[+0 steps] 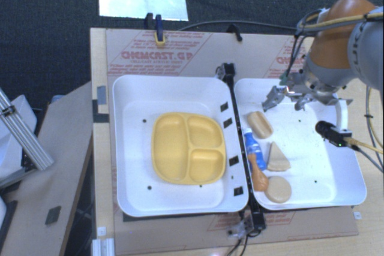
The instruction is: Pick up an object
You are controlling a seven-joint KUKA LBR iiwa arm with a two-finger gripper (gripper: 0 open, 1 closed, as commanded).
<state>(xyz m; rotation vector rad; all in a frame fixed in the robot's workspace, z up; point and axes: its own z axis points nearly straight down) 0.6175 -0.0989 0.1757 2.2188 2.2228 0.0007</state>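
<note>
**White bins, spread fingers, nothing held**

White bins sit side by side: the left bin (129, 129) holds a yellow divided plate (189, 147); the right bin (345, 180) holds the food items. The gripper (286, 99) hovers at upper right of the frame, fingers spread, gripping nothing. Nearest is the bread roll (260, 124), lower left of it. Best to centre over the roll, then descend straight, avoiding the wedge (277, 157), blue tube (253, 147) and round biscuit (278, 189).

Yellow divided tray (188, 148) in left bin (129, 129); clamp (159, 29), perhaps.
</note>
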